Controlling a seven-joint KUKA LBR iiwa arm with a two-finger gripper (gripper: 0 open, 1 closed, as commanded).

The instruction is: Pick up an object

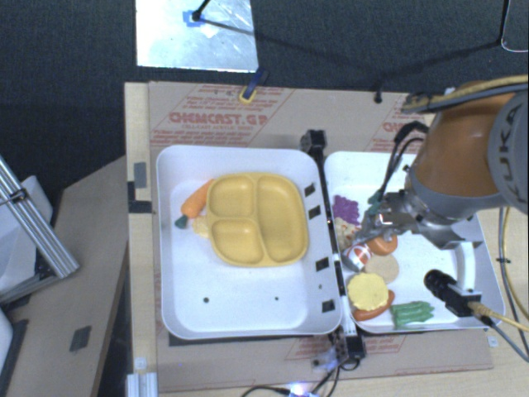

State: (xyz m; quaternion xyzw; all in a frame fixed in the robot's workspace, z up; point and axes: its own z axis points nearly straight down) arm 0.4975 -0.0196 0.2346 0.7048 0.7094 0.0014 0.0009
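A large grey robot arm with an orange band is reaching in from the right over the right-hand one of two shallow white bins, which are sitting side by side on a cardboard-covered bench. The left bin is carrying a yellow divided plate near its middle, with a toy carrot lying against the plate's left edge. The right bin is holding a cluster of toy foods along its left wall: a purple piece toward the far end, a yellow-topped burger at the near left corner, a green vegetable along the near edge, and a pale round piece between them. The gripper is hanging low over the middle of that cluster, just above a small orange-red piece, seemingly the likeliest target. Whether the jaws are apart or together cannot be told. To do this well, the gripper is probably needing to centre over a single piece, clear of its neighbours and the bin wall, before closing and lifting straight up.
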